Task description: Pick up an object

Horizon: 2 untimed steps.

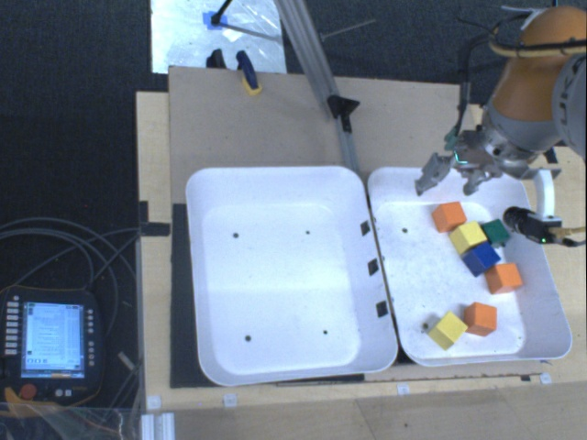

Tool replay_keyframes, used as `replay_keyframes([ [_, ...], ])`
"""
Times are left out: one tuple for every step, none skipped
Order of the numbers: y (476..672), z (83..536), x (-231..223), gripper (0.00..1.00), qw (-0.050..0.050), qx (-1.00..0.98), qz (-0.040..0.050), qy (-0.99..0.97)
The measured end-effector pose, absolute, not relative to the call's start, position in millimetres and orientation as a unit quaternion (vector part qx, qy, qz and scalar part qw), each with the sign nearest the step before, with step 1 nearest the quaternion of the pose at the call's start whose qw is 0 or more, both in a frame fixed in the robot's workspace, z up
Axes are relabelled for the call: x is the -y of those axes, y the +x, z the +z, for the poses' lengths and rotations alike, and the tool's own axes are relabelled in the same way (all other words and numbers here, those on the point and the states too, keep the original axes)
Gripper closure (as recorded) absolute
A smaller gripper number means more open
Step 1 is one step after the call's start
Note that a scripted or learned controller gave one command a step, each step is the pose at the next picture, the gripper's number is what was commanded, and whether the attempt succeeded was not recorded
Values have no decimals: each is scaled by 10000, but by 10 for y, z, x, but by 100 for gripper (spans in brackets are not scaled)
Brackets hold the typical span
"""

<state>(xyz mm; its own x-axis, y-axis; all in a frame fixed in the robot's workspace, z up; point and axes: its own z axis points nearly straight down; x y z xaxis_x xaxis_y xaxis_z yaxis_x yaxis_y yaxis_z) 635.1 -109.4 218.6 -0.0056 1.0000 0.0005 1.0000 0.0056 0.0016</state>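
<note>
Hovering with spread, empty fingers (431, 181), the gripper (452, 180) hangs just above a square-set orange cube (448, 216).

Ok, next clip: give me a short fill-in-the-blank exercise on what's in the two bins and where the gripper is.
1. All the blocks lie in the ____ bin as the camera sees it.
2. The gripper hangs with its fingers apart above that bin's ____ edge, holding nothing.
3. The blue block touches a ____ block on its upper left.
4. The number of orange blocks is ____.

Missing words: right; far; yellow; three
</note>
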Motion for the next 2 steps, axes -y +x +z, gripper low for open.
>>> replay_keyframes([
  [6351,2187,1094,0,4,-7090,8,7052],
  [6378,1747,1030,0,-5,-7090,-7,7052],
])
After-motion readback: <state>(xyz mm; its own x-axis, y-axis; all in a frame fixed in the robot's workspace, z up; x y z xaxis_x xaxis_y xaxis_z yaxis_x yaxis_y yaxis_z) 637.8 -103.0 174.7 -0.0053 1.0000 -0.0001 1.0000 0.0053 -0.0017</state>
